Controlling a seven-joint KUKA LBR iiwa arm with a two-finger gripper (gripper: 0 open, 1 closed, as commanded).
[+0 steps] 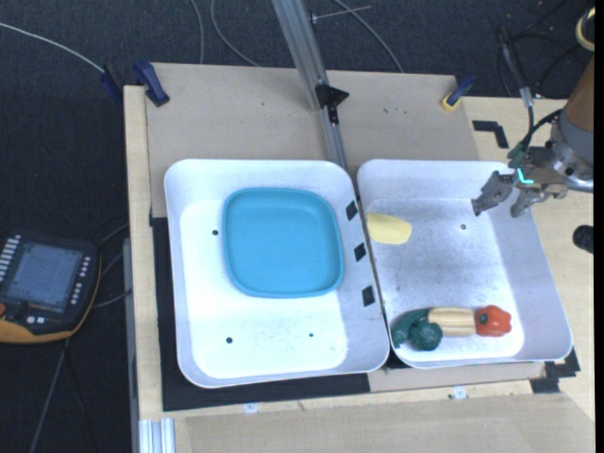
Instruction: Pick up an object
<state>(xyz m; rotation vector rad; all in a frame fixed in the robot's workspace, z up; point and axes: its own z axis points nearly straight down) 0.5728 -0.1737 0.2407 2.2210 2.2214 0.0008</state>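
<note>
1. On the bench, the left bin (189, 281) carries a blue plate (283, 242), lying flat in its upper middle.
2. The right bin (528, 262) keeps four small things: a yellow piece (389, 228) against its left wall, and along its near edge a green piece (417, 332), a tan piece (451, 322) and a red piece (493, 321), touching in a row.
3. My gripper (503, 199) hangs over the right bin's upper right part, its two fingers spread apart with nothing between them, well apart from every piece.
</note>
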